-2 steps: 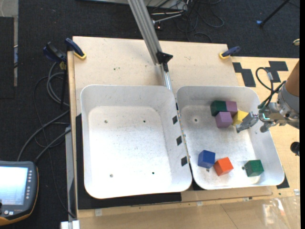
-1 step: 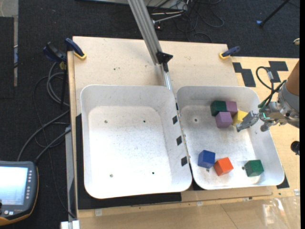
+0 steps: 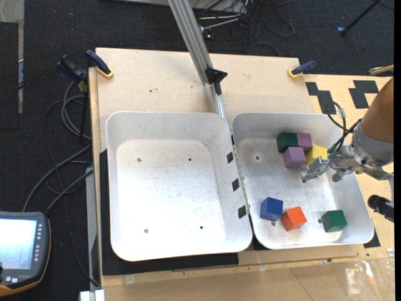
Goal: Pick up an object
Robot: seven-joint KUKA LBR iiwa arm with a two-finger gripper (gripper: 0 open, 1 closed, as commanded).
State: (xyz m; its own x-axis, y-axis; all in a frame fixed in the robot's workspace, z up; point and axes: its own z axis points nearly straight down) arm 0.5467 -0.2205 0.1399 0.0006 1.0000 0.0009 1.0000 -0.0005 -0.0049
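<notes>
Several coloured blocks lie in the right bin (image 3: 351,196). At its far side a dark green block (image 3: 286,140), two purple blocks (image 3: 294,157) and a yellow block (image 3: 317,152) are clustered together. Near the front lie a blue block (image 3: 271,208), an orange block (image 3: 293,218) and a green block (image 3: 333,220). My gripper (image 3: 324,172) hangs over the right half of this bin, just in front of the yellow block. It is open, with nothing between its fingers (image 3: 311,172). The arm comes in from the right edge.
The left bin (image 3: 125,168) sits beside the right one, sharing a middle rim. A metal pole (image 3: 191,33) slants down to the bins' far junction. Clamps (image 3: 100,64) sit at the bench's far corners. A teach pendant (image 3: 19,246) lies at the lower left.
</notes>
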